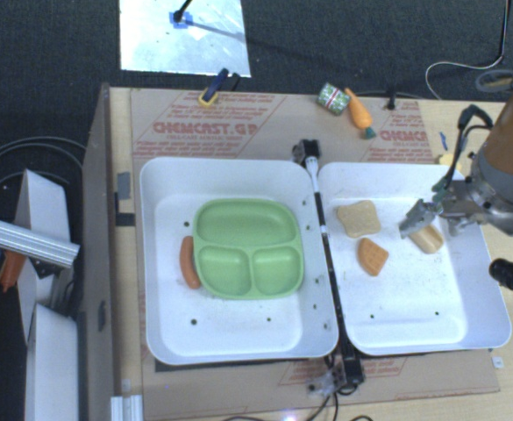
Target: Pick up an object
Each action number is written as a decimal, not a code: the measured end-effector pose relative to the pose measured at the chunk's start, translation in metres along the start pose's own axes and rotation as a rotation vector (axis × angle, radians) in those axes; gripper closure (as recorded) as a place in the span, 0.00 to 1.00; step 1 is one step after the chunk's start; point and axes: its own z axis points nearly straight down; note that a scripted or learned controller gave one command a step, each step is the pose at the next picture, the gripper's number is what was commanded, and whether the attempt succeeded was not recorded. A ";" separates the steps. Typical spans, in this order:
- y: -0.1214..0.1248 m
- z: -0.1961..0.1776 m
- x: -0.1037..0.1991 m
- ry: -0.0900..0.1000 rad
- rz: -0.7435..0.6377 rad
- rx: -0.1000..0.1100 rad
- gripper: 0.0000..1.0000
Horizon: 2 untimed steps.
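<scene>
The pincer (424, 217) hangs over the right bin (414, 323), near that bin's far right part; whether its fingers are apart or together cannot be told from this slant. Just beside it, seemingly touching on its right, lies one pale tan block (429, 238), partly hidden under the metal. A little to its left and nearer the camera rests one orange waffle-like piece (373, 256). Left of the pincer, one slice of toast (359, 217) lies near the bin's left wall. That makes three things in the right bin.

Farther left, past the divide, the left bin (177, 323) holds two things: one green divided plate (248, 247) with three compartments, and one orange-red sausage (188, 262) touching the plate's left rim.

Beyond both bins, on the bench (265, 121), lie one toy carrot (359, 111) and one small green can (333, 97), side by side, and one yellow-and-black clip (216, 88) farther left.
</scene>
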 end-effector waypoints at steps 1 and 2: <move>0.022 0.095 0.021 0.001 0.000 0.003 0.00; 0.021 0.158 0.020 0.000 0.002 0.000 0.00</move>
